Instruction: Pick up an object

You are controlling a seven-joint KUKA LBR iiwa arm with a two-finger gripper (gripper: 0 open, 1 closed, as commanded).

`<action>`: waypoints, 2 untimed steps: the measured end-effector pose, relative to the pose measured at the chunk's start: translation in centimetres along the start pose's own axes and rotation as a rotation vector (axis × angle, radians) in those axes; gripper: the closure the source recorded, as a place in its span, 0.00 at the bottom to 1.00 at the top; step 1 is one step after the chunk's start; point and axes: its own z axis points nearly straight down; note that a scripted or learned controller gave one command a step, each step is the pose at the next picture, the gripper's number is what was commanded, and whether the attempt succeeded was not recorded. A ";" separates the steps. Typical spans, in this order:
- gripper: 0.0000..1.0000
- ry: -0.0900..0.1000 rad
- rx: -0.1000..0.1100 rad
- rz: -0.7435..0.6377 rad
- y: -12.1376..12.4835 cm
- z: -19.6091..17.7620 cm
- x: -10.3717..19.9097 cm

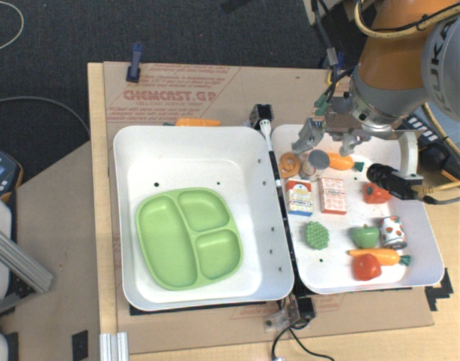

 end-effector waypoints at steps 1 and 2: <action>0.00 -0.001 -0.022 0.000 -3.7 -14.9 4.5; 1.00 -0.005 -0.010 0.006 -3.6 -15.0 4.2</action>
